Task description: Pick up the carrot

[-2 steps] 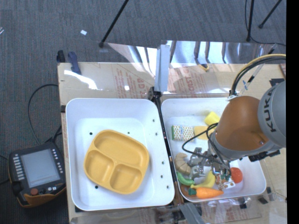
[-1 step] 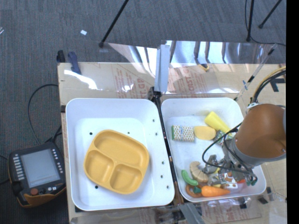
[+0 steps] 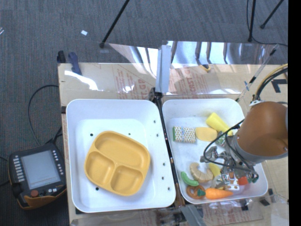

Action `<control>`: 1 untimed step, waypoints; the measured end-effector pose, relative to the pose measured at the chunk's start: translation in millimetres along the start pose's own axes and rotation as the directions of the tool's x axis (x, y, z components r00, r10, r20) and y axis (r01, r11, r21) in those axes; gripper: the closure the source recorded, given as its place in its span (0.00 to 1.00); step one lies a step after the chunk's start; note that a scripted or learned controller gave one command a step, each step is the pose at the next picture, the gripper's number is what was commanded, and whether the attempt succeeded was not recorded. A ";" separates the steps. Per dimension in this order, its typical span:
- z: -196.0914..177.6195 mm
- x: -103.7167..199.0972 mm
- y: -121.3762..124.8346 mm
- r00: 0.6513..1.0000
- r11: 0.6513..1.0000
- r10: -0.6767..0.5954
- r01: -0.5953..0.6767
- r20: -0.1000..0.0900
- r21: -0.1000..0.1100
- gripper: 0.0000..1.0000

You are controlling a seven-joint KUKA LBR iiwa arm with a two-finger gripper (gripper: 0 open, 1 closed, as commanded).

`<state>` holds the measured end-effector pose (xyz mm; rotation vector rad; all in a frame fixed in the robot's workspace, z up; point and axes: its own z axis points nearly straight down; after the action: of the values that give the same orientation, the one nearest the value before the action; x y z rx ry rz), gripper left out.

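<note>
The carrot (image 3: 217, 193) lies orange with a green top at the front edge of the right bin (image 3: 188, 109), pointing right. My gripper (image 3: 230, 175) hangs directly over it, a little behind, below the orange wrist band (image 3: 263, 128). The carrot rests on the bin floor, not lifted.
The right bin also holds a green-white packet (image 3: 184, 134), a yellow block (image 3: 217, 122), a pale yellow slice (image 3: 206, 134), a tan bread piece (image 3: 201, 173), a green pod (image 3: 189, 179) and a pretzel-like ring (image 3: 194, 191). The left bin (image 3: 80, 112) bears a yellow divided plate (image 3: 117, 162).
</note>
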<state>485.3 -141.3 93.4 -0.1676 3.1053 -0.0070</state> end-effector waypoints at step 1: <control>-11.6 -32.2 -75.3 1.000 1.000 0.005 -0.005 -0.028 -0.006 0.00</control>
<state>525.0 -212.7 106.5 -0.1612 3.1336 0.0005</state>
